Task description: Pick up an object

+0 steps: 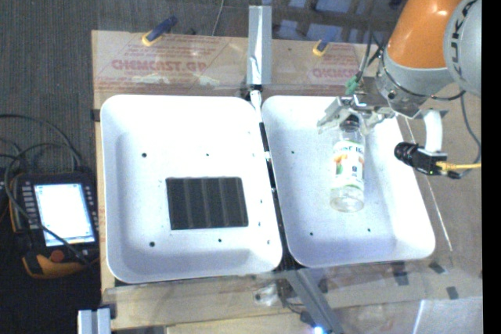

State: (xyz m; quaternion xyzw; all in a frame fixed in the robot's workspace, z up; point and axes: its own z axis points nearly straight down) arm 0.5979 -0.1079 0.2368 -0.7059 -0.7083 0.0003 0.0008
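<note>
Claw (pixel 350 115) spread open — fingers straddling cap end of clear bottle (pixel 348 172), right bin (pixel 407 242).

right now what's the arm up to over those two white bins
The arm's tool sits at the cap end of a clear plastic bottle lying in the right bin. The bottle rests on the bin floor, so nothing is lifted yet, and the view doesn't settle whether it is gripped. The left bin holds a dark ribbed rectangular tray.
</note>
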